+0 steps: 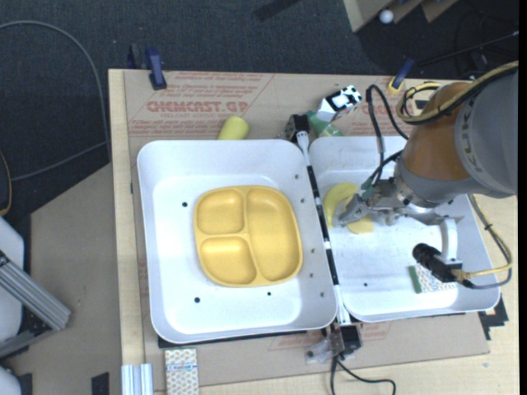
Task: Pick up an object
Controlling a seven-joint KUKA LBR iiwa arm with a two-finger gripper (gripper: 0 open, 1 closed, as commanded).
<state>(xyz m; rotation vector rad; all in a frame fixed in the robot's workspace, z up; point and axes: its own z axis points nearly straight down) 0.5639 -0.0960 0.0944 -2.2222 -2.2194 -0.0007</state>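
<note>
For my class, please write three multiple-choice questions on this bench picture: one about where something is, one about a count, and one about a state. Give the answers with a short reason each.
1. Where does the yellow divided plate lie?
A. In the left bin
B. In the right bin
C. On the floor

2. How many compartments does the plate have?
A. Two
B. Three
C. Five

3. What is the arm doing?
A. Parked outside the bench
B. Reaching down into the right bin
C. Resting on the plate

Answers:
1. A, since the plate sits in the middle of the left bin.
2. B, since its ridges mark off three sections.
3. B, since the gripper is low in the right bin, by a yellow object near the bin's left wall.
</note>
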